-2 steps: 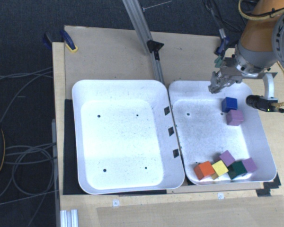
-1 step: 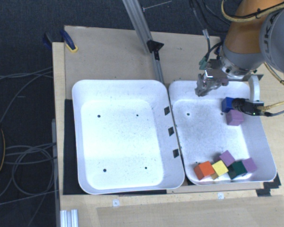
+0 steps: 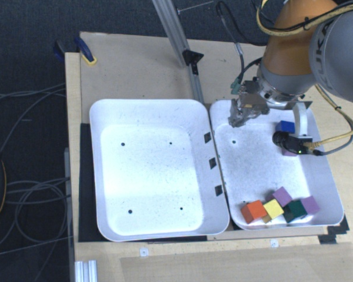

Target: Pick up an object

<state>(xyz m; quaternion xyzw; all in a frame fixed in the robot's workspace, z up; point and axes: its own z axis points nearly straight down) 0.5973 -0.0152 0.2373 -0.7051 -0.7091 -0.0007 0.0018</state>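
- Blocks sit closest to you, bunched in the front corner of the right bin (image 3: 323,184): an orange block (image 3: 254,210), a yellow block (image 3: 273,208), a dark green block (image 3: 294,211), and two purple blocks (image 3: 282,195) (image 3: 309,204).
- They touch or nearly touch each other, and they sit right by the bin's front wall.
- Next to them, the left bin (image 3: 147,113) is a wide white tray beside the right one, with small black clips along the edge where the two trays meet.
- Farther back in the right bin you can see a blue block (image 3: 286,126), partly hidden by the arm's parts.
- Near it, the gripper (image 3: 242,115) hangs over the back of the right bin. You cannot tell if the jaws are apart or squeezed together, because they look small and blurry. Nothing can be seen held in them.
- Behind that, the counter (image 3: 135,66) is bare wood, with a grey pole (image 3: 173,25) slanting across it.
- Watch out: the gripper is well apart from the block pile, so no block is picked up yet.
- If the jaws go down on the pile, they could push blocks away or pinch two at once, because the blocks are packed tight.
- The wall could also block the jaws.
- The blue block is alone, so it may be easier, but the arm hides part of it.
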